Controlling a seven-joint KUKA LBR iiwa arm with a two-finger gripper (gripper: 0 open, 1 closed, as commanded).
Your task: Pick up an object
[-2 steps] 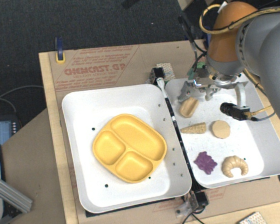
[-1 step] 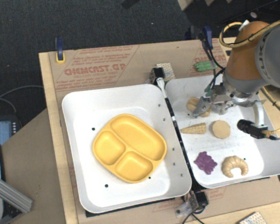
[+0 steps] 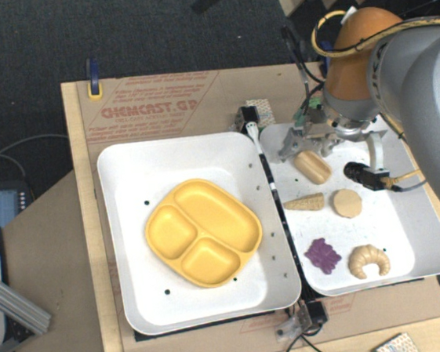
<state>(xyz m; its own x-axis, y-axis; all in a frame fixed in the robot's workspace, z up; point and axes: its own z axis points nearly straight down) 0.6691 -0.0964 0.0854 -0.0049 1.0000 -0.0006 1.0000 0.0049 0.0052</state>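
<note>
The right bin (image 3: 418, 255) holds several small toy foods. A tan loaf-shaped piece (image 3: 312, 167) lies near its far left, with a pale cone (image 3: 305, 203) and a round tan biscuit (image 3: 348, 203) in front of it. Nearer the front edge sit a purple grape cluster (image 3: 322, 255) and a croissant (image 3: 369, 261). My gripper (image 3: 312, 142) hangs low over the far end of this bin, right at the upper end of the tan loaf. Whether it touches the loaf is unclear.
A yellow divided plate (image 3: 203, 232) lies in the middle of the left bin (image 3: 118, 183). The grey arm with its orange band (image 3: 359, 45) covers the far right corner. A black cable fitting (image 3: 364, 175) hangs beside the biscuit.
</note>
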